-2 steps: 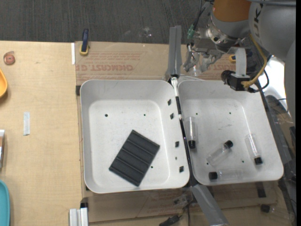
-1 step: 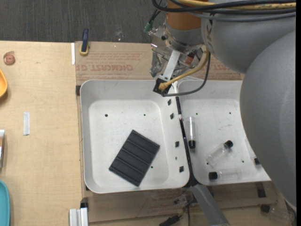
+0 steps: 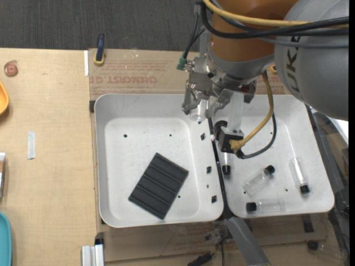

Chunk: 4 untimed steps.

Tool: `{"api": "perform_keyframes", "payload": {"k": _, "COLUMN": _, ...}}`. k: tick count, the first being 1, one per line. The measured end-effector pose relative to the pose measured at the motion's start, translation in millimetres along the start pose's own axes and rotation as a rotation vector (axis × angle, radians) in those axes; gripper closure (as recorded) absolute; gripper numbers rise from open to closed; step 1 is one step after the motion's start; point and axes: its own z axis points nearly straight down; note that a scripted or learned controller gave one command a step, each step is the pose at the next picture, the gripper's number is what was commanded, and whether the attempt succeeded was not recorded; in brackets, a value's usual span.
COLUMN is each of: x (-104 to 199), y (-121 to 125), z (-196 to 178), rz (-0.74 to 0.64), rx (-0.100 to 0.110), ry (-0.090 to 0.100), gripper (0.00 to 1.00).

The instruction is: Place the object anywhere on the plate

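Three clear vials with black caps lie in the right bin [image 3: 319, 204], all well to the right of the dark ribbed plate [image 3: 160, 185]: the near vial [image 3: 259, 179], the far vial [image 3: 298, 175] and the front vial [image 3: 266, 206]. I see the plate lying askew on the left bin's [image 3: 111, 148] floor. The gripper [image 3: 199, 113] hangs up-right of the plate. I cannot tell whether the claw is wide, narrow or holding anything.

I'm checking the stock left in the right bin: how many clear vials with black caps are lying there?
3 vials lie in the right bin: one near its middle, one toward the right wall, one by the front edge. The arm's wrist covers the bin's back part, so more may be hidden.
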Motion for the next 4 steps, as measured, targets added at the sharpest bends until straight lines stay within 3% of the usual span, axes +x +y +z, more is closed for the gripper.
{"api": "perform_keyframes", "payload": {"k": 1, "x": -15, "y": 38, "z": -80, "rz": -0.204, "rx": -0.001, "ry": 0.0, "gripper": 1.0}}
{"api": "perform_keyframes", "payload": {"k": 2, "x": 26, "y": 101, "z": -49, "rz": -0.366, "rx": -0.002, "ry": 0.0, "gripper": 1.0}}
{"api": "perform_keyframes", "payload": {"k": 3, "x": 54, "y": 108, "z": -81, "rz": -0.834, "rx": -0.005, "ry": 0.0, "gripper": 1.0}}
{"api": "perform_keyframes", "payload": {"k": 4, "x": 94, "y": 103, "z": -80, "rz": -1.075, "rx": -0.005, "ry": 0.0, "gripper": 1.0}}
